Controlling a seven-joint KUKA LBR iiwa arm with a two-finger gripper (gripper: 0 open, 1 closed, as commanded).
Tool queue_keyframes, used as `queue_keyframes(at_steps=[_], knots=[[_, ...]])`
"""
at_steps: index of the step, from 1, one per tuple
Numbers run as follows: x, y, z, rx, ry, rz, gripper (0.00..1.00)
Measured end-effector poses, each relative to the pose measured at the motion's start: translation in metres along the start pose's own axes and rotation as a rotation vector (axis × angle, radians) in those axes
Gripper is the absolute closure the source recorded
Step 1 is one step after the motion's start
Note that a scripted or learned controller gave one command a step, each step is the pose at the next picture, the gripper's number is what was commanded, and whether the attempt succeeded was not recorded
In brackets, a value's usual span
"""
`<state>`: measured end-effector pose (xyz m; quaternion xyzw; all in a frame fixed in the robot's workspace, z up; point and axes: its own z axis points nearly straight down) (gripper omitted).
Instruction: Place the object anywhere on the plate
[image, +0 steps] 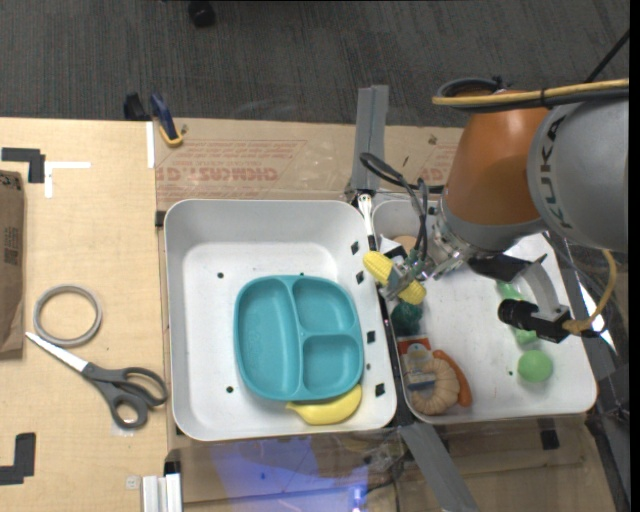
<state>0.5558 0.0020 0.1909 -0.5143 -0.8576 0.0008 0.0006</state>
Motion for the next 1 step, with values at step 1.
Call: queue_keyframes(at_steps=[1], knots=[[-0.0004,-0.0002,0.0,0.0,0.0,0.001,0.0]])
